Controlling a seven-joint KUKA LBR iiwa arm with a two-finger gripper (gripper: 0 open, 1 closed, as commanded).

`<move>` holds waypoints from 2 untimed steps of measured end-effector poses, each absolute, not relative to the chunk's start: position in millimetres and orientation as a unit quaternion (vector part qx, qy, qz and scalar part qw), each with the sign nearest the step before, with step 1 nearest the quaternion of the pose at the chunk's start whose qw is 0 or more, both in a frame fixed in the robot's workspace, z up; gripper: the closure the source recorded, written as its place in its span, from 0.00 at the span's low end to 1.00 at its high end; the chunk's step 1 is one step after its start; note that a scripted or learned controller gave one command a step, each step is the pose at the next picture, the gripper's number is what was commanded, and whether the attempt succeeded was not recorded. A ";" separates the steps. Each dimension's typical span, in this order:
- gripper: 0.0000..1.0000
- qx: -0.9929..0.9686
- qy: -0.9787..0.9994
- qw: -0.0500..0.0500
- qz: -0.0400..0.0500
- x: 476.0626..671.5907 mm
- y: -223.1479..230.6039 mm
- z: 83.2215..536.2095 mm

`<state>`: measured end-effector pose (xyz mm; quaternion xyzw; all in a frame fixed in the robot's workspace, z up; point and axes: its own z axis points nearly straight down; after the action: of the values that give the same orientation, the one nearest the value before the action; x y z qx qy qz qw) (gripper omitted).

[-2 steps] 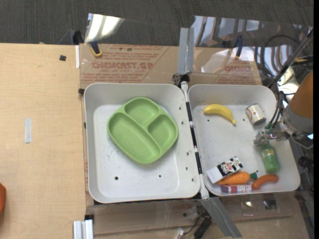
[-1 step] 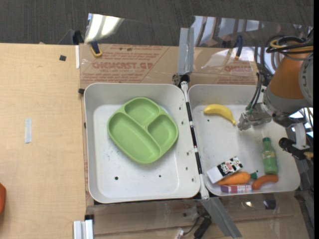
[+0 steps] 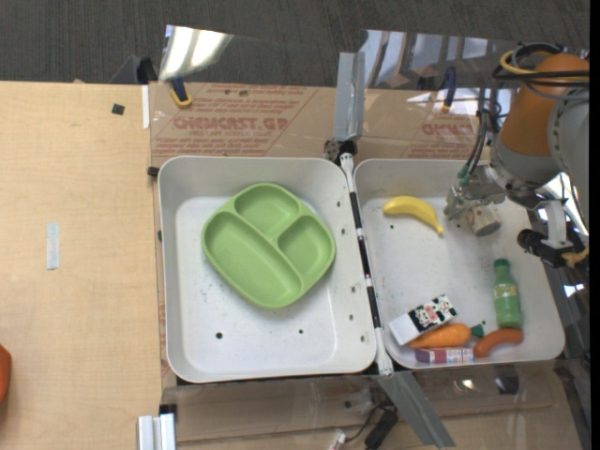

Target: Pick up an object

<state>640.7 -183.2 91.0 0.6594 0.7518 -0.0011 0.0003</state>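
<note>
Sitting in the right bin [image 3: 548, 350], upper part: yellow banana [image 3: 414, 211], lying flat, curved, stem end toward the divider. That's the nearest loose object to the gripper [image 3: 473, 212], which hangs just right of the banana's tip, apart from it, low over the bin floor. Finger state: can't tell from this angle, the head is a grey blur with a beige block at its lower end; nothing visibly between the fingers.

Other candidates in the same bin, all near the front edge:
- green bottle [image 3: 506, 293], lying roughly upright in view along the right side
- small white carton [image 3: 423, 318] with black print, tilted
- orange carrot [image 3: 441, 337] just below the carton, touching or nearly touching it
- red-orange sausage-shaped item [image 3: 498, 341] right of the carrot, below the bottle
- flat pinkish pack [image 3: 442, 355] against the front wall, under the carrot

Arm [image 3: 536, 111] comes in from the right, orange band above the wrist, cables looped at top.

Left bin [image 3: 178, 279]: one green divided plate [image 3: 269, 244], three compartments, sitting roughly centre, rotated a bit. Wooden bench [image 3: 66, 204] to the left, cardboard [image 3: 244, 120] behind the bins.
</note>
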 end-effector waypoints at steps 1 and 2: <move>0.00 0.656 0.755 -0.002 0.004 644.2 -174.4 93.0; 0.00 0.635 0.772 0.001 0.000 612.4 -130.0 93.0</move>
<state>612.4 -130.0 93.0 0.6355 0.7721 0.0001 0.0009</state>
